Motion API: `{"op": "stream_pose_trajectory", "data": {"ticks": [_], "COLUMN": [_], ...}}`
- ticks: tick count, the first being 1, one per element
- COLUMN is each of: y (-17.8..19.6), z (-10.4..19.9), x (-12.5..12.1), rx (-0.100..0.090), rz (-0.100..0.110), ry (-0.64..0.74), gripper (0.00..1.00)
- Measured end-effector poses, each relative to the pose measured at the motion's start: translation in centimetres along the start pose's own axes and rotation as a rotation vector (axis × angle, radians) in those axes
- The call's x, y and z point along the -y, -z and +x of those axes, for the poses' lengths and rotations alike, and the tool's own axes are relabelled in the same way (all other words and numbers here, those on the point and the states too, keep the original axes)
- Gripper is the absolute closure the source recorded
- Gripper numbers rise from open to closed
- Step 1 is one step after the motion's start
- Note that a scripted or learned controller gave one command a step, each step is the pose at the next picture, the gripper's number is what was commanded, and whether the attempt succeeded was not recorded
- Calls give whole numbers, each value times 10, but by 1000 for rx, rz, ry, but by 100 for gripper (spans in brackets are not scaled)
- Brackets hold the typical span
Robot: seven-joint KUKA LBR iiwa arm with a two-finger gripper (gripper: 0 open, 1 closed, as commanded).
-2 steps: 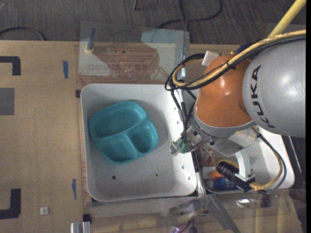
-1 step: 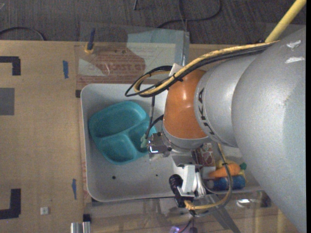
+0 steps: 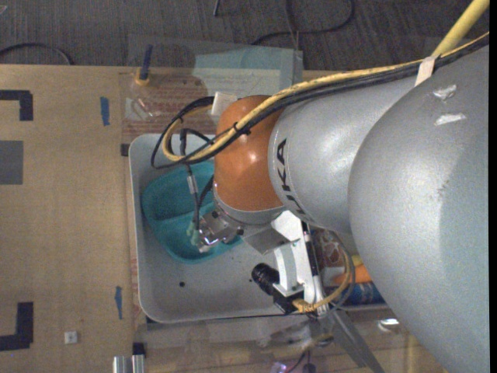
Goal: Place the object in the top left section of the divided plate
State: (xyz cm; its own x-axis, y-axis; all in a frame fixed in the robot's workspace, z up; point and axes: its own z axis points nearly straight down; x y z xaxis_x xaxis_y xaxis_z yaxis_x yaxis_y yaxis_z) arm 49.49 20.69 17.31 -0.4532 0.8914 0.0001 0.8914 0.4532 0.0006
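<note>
A teal divided plate (image 3: 167, 204) lies in the left part of the white bin (image 3: 155, 286), with a ridge splitting its visible part into sections. The arm's orange band and wrist (image 3: 245, 162) hang over the plate's right half and hide it. My gripper (image 3: 206, 235) reaches down at the plate's lower right rim; its metal tip is partly hidden under the wrist, and I cannot make out any object there. The sections of the plate that I can see hold nothing.
The grey arm covers the right side of the view and most of the bin. Black and yellow cables loop over the plate's top. A black camera unit (image 3: 268, 278) juts from the wrist. Coloured items (image 3: 353, 282) peek out under the arm. Wooden bench lies at left.
</note>
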Motion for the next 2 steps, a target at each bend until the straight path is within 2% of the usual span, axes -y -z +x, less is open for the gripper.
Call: {"op": "stream_pose_trajectory", "data": {"ticks": [1, 2], "y": [-82, -43], "z": [-40, 9], "x": [35, 14], "rx": [-6, 0], "rz": [-10, 0], "ry": [-227, -3], "gripper": [100, 100]}}
